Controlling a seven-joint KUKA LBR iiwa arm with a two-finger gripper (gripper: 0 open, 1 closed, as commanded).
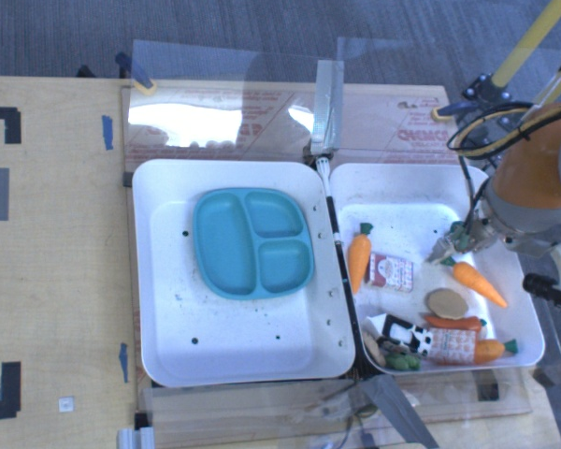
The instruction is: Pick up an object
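A: Where is the gripper?

B: It is low in the right bin, at 3 o'clock from the bin's middle. The arm comes in from the right, with its orange band above.

A: Is it holding something?

B: I cannot tell. The tip is small and blurry, so how wide the jaws stand is not clear.

A: What is close to it?

B: A carrot lies just beside the tip, at 5 o'clock from it. A small carton sits at 8 o'clock from the tip. A 2nd carrot stands by the bin's left wall, at 9 o'clock.

A: And lower down?

B: A brown cookie sits under the first carrot. Below it lie a sausage, a box, and a black and white toy, all packed close at 6 o'clock.

A: What about the left bin?

B: It holds 1 blue plate with 3 parts, well apart from the gripper.
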